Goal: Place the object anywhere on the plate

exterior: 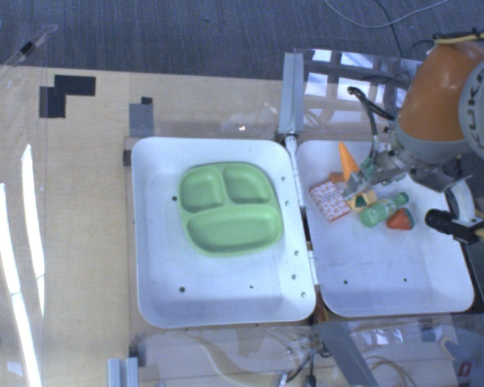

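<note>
Camera view, fingers [369, 182] over toy pile [371, 204], right bin [403, 285]

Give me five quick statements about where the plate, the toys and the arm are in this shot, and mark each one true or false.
1. The green plate lies in the left bin. True.
2. The plate has three compartments. True.
3. The orange carrot lies on the plate. False: it lies in the right bin, near the back.
4. The gripper is above the left bin. False: it is over the right bin, among the small things there.
5. A red-and-white patterned packet lies in the right bin, near the wall between the bins. True.
</note>
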`<state>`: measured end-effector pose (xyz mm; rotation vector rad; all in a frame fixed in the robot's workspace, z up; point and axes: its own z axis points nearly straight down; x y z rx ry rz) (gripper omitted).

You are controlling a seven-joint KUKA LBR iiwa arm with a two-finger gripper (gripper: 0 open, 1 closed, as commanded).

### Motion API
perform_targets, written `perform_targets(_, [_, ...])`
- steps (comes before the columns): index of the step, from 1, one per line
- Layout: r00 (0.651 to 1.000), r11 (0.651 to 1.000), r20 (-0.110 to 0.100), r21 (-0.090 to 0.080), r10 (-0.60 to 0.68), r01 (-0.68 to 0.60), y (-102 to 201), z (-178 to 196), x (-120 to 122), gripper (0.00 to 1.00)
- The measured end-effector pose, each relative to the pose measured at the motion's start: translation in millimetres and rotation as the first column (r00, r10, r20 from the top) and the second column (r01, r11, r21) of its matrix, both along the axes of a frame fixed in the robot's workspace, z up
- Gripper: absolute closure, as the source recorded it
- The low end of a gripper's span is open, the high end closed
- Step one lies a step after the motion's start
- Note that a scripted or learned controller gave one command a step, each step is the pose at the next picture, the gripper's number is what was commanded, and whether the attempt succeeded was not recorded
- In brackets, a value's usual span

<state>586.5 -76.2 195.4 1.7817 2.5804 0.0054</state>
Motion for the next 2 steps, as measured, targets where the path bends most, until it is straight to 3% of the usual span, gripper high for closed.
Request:
perform_targets(1, [0.999,0.999,-0.003,0.0,0.046,-0.046,66,-12,33,1.0])
perform_targets(2, [0.989,0.989,-0.005,0.001,-0.147,0.147,143,-12,19,1.0])
